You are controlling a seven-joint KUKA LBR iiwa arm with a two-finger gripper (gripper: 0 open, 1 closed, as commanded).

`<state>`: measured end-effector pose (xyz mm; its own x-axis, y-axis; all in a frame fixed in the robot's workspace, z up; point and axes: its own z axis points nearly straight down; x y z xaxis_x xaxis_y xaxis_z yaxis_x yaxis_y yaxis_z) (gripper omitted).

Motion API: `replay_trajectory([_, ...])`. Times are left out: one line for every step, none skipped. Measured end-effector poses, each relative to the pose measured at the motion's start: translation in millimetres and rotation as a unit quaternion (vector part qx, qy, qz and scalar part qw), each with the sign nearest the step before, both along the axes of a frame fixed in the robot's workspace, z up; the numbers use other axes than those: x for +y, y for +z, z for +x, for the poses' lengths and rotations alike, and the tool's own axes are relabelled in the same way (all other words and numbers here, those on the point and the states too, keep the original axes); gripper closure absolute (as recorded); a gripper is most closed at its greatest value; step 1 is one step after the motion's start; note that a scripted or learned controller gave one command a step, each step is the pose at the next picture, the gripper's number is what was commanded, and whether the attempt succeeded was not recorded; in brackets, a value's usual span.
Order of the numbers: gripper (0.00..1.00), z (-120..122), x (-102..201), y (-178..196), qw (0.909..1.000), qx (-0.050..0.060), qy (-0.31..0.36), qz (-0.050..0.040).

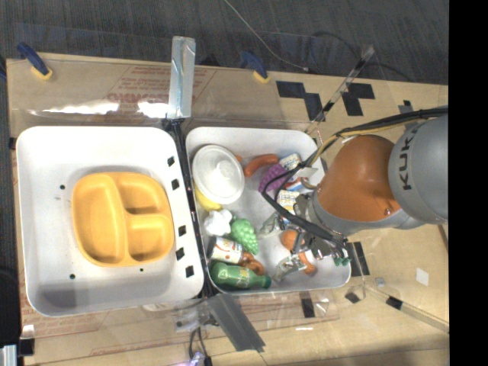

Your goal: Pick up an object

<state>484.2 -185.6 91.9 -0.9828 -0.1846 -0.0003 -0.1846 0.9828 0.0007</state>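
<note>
Two white bins: the left bin holds one yellow divided tray; the right bin holds one white bowl, one green bottle, one purple grape bunch and smaller items. "KU" reads on the arm, bent low over the right bin's near corner — gripper state unclear.

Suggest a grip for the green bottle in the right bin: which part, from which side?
Probably the mid-body of the green bottle, from straight above. It lies on its side along the near wall of the right bin, so the fingers should close across its width. The near finger has little room by the wall, and toys crowd its far side.
</note>
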Motion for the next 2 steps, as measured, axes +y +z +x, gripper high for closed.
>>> replay_trajectory([1.00, 3, 2, 11, 1.0000, -0.002, 0.005, -0.0004])
replay_trajectory([1.00, 14, 43, 39, 1.0000, -0.002, -0.009, -0.0001])
